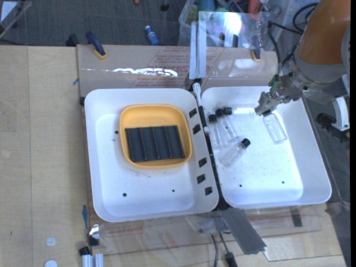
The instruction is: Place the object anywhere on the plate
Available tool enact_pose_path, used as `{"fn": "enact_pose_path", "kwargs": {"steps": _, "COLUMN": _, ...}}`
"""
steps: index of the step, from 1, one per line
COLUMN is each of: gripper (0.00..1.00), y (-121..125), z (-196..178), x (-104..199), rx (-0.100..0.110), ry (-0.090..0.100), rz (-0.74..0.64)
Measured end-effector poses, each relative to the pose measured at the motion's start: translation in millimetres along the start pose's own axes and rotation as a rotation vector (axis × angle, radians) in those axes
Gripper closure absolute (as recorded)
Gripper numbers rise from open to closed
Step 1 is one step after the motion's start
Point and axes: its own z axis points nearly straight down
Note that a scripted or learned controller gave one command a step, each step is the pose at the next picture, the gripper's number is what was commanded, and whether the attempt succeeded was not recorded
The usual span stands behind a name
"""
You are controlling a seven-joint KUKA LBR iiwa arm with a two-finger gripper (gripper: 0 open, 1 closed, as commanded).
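**Hand low over the right bin, vials still loose, plate waiting**

The arm [325, 24] comes in from the upper right of the frame, and its hand [266, 108] sits low at the upper right of the right bin [311, 177], tips pointing down and left. Just below and right of it lies one clear vial [275, 129]. Whether the tips are apart or together I cannot tell: they are small and dark against the white. No vial shows between them, so I judge nothing is gripped yet.

The other vials [225, 135] lie scattered on their sides at the middle left of that bin, near the divider. One [235, 151] slants with its black cap up and to the right. They are clear, smooth cylinders with black caps, and they would likely roll or slip if pinched badly.

The plate [156, 113] sits in the left bin [105, 193], toward its upper middle. It is a yellow, rounded-square dish with a raised rim, which should keep a dropped vial in. A dark ribbed insert [154, 143] covers its floor.

Both bins are shallow, white and glossy, with a few dark specks, and rest side by side on the pale wooden worktop [33, 149].
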Motion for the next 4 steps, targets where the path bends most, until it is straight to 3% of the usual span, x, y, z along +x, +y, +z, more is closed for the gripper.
{"fn": "enact_pose_path", "kwargs": {"steps": 1, "gripper": 1.00, "y": 37.6, "z": -14.2, "x": 10.3, "rx": -0.002, "ry": 0.000, "rz": -0.285}}
{"fn": "enact_pose_path", "kwargs": {"steps": 2, "gripper": 1.00, "y": 47.0, "z": -29.8, "x": 5.0, "rx": -0.002, "ry": -0.001, "rz": -0.386}}
{"fn": "enact_pose_path", "kwargs": {"steps": 3, "gripper": 1.00, "y": 51.1, "z": -12.2, "x": 25.4, "rx": 0.003, "ry": 0.004, "rz": -0.575}}
{"fn": "enact_pose_path", "kwargs": {"steps": 4, "gripper": 1.00, "y": 41.3, "z": -49.8, "x": 10.8, "rx": -0.004, "ry": -0.002, "rz": -0.787}}
